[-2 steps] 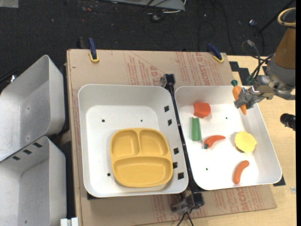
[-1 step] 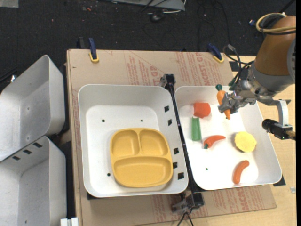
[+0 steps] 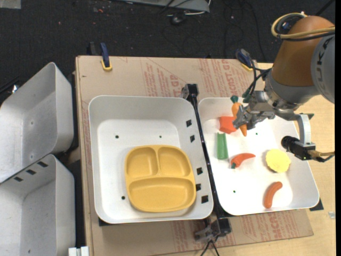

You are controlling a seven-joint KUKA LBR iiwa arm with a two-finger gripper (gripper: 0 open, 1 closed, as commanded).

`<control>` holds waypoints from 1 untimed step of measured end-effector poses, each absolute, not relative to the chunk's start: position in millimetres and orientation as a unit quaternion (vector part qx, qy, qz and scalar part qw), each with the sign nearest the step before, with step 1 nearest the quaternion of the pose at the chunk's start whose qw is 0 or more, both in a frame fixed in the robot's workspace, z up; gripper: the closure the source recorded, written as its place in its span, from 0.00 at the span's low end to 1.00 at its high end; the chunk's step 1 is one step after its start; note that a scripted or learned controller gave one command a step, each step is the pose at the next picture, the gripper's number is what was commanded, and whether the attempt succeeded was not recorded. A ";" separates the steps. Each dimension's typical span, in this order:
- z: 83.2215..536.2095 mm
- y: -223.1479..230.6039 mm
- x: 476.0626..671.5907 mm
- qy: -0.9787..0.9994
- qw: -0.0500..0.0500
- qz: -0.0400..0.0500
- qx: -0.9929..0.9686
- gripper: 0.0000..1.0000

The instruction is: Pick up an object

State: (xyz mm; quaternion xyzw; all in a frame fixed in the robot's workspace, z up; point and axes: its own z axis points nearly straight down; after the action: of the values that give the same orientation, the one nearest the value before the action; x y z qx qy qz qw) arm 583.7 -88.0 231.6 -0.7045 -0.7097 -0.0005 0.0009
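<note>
My gripper (image 3: 245, 117) is low over the back left part of the right bin (image 3: 303, 196). It sits right on top of an orange carrot (image 3: 236, 109). The carrot's green top pokes out behind the gripper and its tip shows in front. A red-orange block (image 3: 227, 125) lies against the carrot's left side. Nearer the front of the bin lie a green stick-shaped piece (image 3: 221, 145), a red chili pepper (image 3: 242, 159), a yellow lemon (image 3: 278, 161) and a reddish sausage (image 3: 272, 194).
The left bin (image 3: 106, 116) holds a yellow divided plate (image 3: 160, 178). A black divider (image 3: 201, 143) runs between the two bins. Two more white bins (image 3: 32, 143) stand off the bench at the left. A dark cable fitting (image 3: 296, 145) hangs by the arm's wrist over the right bin.
</note>
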 end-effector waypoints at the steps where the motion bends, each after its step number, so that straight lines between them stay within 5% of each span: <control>1: 240.8 -30.9 574.7 -0.710 0.001 0.000 -0.704 1.00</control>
State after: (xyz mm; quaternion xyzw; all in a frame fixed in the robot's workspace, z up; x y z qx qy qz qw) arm 574.7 -30.9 240.8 -0.7042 -0.7100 -0.0003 0.0011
